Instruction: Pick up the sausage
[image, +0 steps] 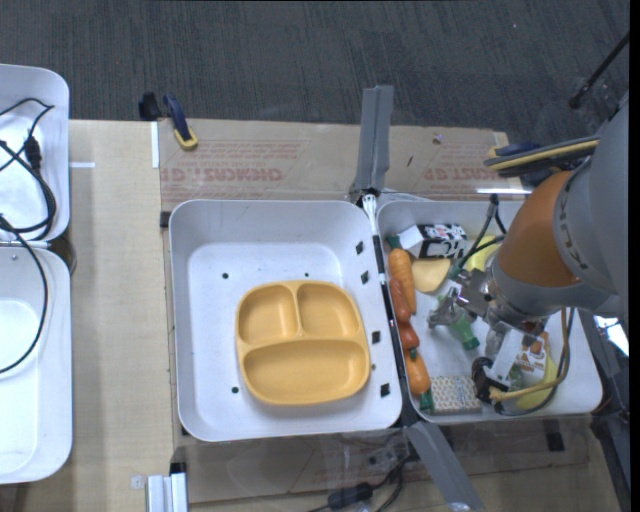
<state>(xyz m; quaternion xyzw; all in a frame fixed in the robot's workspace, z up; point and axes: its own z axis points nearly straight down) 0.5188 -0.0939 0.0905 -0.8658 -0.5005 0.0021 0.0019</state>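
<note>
Crackers (455, 394) sit at the right bin's (580, 398) near edge; the sausage (402, 283) lies along that bin's left wall, long axis running near-to-far; the pincer (452, 308) hovers just right of it, its opening impossible to judge; best to straddle the sausage's short width.

Bins (195, 300) smooth white plastic, slight sheen. Tray (300, 342) matt yellow plastic. Bench (110, 250) pale wood grain. Sausage (401, 285) glossy orange.
</note>
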